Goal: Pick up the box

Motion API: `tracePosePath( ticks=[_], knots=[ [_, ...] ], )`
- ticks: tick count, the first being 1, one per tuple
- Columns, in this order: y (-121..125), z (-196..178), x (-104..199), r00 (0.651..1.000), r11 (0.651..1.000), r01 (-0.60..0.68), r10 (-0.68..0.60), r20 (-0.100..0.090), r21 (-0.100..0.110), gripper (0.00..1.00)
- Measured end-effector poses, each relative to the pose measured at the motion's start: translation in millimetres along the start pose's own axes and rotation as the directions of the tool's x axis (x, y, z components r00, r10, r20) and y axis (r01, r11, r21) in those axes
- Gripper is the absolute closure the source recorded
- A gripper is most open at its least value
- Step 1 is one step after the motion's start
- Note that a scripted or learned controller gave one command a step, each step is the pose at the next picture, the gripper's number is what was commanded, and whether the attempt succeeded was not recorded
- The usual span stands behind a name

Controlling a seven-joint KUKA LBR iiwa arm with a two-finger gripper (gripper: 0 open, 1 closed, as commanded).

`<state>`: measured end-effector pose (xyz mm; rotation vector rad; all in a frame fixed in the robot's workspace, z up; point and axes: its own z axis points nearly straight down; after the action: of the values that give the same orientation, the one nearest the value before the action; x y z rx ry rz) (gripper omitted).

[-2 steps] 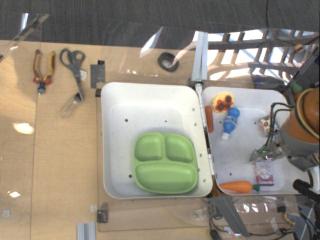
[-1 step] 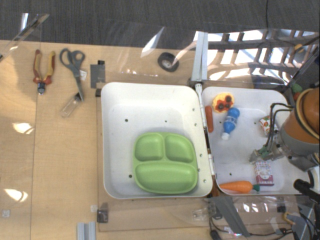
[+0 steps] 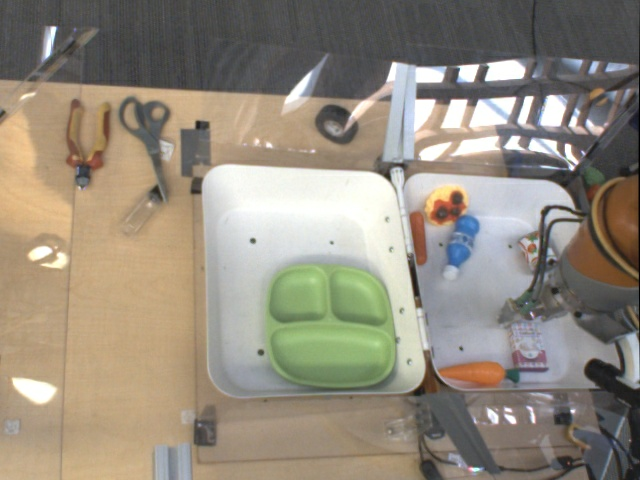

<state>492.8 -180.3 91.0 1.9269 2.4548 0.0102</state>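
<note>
Two bins sit on our counter; the box (image 3: 528,347) lies flat in the right bin (image 3: 490,200), beside the carrot (image 3: 474,373), long axis running near to far. Our claw (image 3: 524,310) hangs just above its far end; whether it is spread we cannot tell

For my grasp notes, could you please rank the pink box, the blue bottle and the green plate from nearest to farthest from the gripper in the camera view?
From the gripper:
1. Pink box, just below it, right bin.
2. Blue bottle, up-left, same bin.
3. Green plate, far left, left bin.
</note>
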Motion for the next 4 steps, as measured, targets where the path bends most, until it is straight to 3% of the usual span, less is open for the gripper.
tracePosePath(
  ticks=[4],
  knots=[
    [0.3,0.1,0.1,0.996,0.996,0.095,-0.095,-0.002,0.000,0.00]
  ],
)
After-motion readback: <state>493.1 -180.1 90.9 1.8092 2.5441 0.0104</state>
